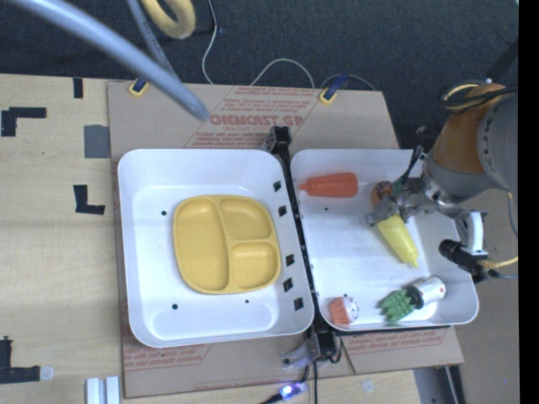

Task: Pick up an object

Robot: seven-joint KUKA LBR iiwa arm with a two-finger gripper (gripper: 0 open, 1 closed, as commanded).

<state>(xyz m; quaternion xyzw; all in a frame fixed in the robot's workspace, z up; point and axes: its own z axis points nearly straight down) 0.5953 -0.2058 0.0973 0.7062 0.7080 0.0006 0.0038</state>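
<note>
Fingers (376, 217): can't tell if open or shut, they're a dark cluster seen from above at a slant. Gripper (392, 209) sits low in the right bin (354, 259), right of centre frame, just at the upper end of the yellow piece (399, 239).

Arm (472, 150) comes in from the right edge and bends down over the bin's upper right. My read: it's lined up on the yellow piece as the pick target, since that's the nearest item. No sign the piece is off the floor, so I wouldn't call it held.

Left bin (135, 225), centre-left of frame, has just a yellow tray (226, 242) with three compartments, lying flat. Probably not the target; too wide and flat for a two-finger grab.

Right bin, loose items spread well apart, so each has approach room:
- orange piece (330, 185), upper left of the bin, lying sideways
- green piece (396, 303) with a white cap (428, 289), lower right corner
- small orange-white piece (341, 310), lower left, against the wall

Target look: yellow piece is a tapered, cone-like shape, smooth, plain yellow, lying flat on the diagonal, narrow end up-left toward the gripper, wide end down-right. Taper could let it squirt out of a pinch.
</note>
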